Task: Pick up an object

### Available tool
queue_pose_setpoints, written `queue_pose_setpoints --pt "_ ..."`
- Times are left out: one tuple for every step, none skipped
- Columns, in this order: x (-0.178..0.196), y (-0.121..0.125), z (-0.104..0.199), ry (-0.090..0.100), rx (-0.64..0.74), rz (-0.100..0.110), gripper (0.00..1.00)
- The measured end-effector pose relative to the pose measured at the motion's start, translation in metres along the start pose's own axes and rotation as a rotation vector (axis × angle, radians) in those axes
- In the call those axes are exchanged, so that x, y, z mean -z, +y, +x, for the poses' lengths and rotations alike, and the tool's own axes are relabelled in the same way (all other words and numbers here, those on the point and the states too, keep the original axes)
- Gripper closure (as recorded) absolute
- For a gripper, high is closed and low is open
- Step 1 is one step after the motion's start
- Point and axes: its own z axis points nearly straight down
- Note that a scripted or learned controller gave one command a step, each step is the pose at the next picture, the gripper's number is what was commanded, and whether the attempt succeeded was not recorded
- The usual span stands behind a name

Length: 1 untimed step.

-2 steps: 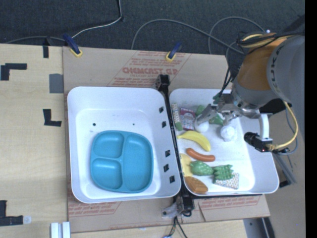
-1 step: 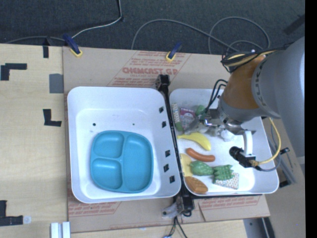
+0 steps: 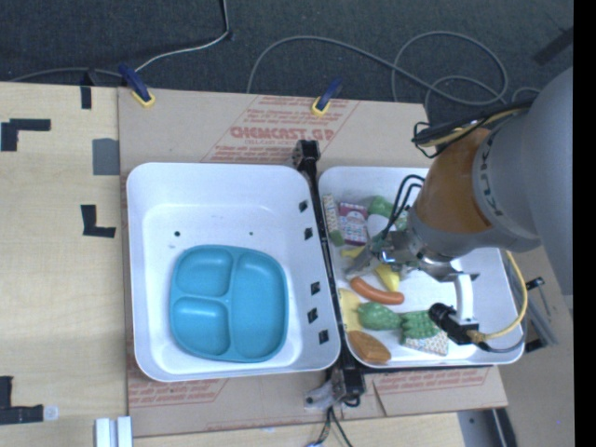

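The grey arm with its orange band (image 3: 456, 189) reached in from the right and hung low over the right shallow white bin (image 3: 503, 343). Its claw (image 3: 384, 250) sat down among the toys near the bin's middle; whether the claw was open or shut, or had hold of anything, could not be told, since the wrist body covered it.

Contents of the right bin, all small play-food pieces:
- a pink-and-white printed packet (image 3: 353, 222) at the far left corner, with a green leafy piece (image 3: 380, 206) just beside it on the right;
- a yellow curved piece (image 3: 387, 273) touching or directly under the claw;
- a red-orange sausage-shaped toy (image 3: 377, 292) just near of that, lying roughly left to right;
- a pale yellow piece (image 3: 348, 304) against the left wall;
- a dark green lumpy vegetable toy (image 3: 377, 317) and a second green knobbly piece (image 3: 418, 325) side by side toward the near edge;
- a brown oval bread-like toy (image 3: 371, 345) at the near left corner;
- a speckled white wedge (image 3: 430, 344) near the front wall.

The left white bin (image 3: 149, 194) held a light blue three-compartment plastic plate (image 3: 228, 303), flat, toward its near side.

Both bins rested on a brown cardboard sheet (image 3: 270, 133) laid over the desk (image 3: 56, 240). Two yellow-and-blue clamps (image 3: 138, 88) pinned the cardboard's far edge.
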Motion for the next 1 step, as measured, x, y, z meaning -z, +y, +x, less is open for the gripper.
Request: queue_pose_setpoints --pt "0.0096 0.0003 -0.0011 -0.002 -0.001 -0.001 1.0"
